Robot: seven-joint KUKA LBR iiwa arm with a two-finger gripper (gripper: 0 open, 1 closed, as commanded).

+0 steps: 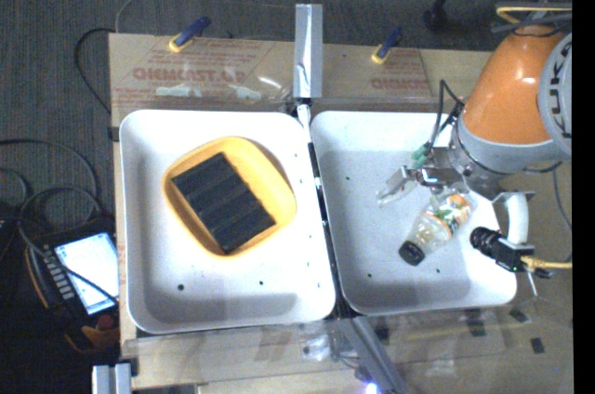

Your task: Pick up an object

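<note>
Pincer [398, 186], fingers spread and grasping nothing, over the right bin [372, 271]; plastic bottle [433, 229] lies just beside it. Left bin [149, 290] holds a yellow dish [270, 169].

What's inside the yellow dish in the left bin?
The yellow dish in the left bin holds a black ribbed block, lying flat and covering most of its floor. Whatever may lie under the block is hidden.
</note>
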